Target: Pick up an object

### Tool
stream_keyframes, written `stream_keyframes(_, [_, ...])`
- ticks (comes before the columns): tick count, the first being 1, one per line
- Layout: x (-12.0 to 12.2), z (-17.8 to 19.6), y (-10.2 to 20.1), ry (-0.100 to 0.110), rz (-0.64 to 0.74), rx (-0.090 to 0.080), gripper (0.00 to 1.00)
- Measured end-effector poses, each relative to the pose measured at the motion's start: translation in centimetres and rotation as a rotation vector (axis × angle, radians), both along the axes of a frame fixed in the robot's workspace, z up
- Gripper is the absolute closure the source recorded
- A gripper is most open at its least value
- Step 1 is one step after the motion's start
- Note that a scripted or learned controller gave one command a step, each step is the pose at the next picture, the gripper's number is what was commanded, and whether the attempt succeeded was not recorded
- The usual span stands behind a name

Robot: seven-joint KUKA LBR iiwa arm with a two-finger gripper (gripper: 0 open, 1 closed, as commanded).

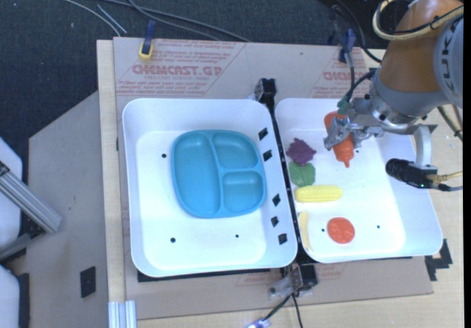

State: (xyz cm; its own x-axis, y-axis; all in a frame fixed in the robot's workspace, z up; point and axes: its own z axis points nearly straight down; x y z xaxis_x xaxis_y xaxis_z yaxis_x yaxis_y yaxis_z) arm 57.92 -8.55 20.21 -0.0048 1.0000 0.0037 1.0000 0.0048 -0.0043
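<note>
The gripper [343,135] is being seen over the right bin [412,205], near its upper left part, with the grey arm [412,62] reaching in from the right. An orange carrot-like toy [344,150] is being gripped between its fingers, the toy's tip hanging down just below the gripper; whether the toy is lifted off the bin floor cannot be told.

To the left of the gripper and slightly below it, a purple toy [300,149] is lying, with a green toy [302,173] touching it from beneath. Further below the gripper, a yellow corn-like toy [318,193] is resting on its side. Well below the gripper, a red round toy [341,230] is lying apart from the others.

Well to the left of the gripper, a blue sectioned plate [218,172] is sitting in the left bin [147,194]. Both bins are being carried by the table [184,69].
</note>
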Motion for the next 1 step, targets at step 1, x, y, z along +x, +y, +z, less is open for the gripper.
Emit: stream_keyframes(1, [-2.09,1.31,5.18,-0.001,0.0,-0.001,1.0])
